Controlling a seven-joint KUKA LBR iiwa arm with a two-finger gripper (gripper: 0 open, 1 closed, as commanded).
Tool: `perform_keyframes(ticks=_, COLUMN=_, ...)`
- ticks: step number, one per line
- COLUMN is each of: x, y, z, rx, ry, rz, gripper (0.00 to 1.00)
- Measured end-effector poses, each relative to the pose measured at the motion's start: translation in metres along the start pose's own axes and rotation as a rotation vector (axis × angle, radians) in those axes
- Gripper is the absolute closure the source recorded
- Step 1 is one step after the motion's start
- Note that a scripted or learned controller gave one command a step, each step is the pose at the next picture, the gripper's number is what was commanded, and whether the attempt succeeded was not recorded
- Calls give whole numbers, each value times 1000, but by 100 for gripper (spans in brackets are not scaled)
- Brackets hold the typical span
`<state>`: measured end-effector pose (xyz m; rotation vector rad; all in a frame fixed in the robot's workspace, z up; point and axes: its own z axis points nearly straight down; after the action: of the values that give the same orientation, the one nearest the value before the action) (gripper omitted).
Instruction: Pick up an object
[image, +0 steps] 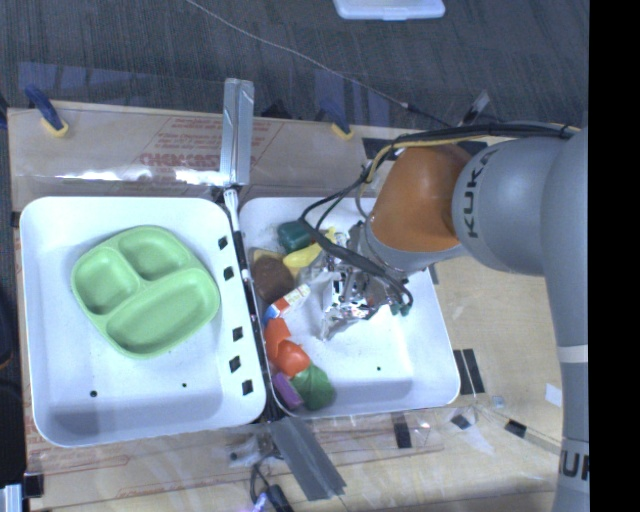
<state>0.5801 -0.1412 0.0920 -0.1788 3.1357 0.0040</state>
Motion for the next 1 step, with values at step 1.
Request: perform_keyframes(ticks=1, x=-2, y=47, z=0, rx=1, ry=2, rz=104, gripper=0)
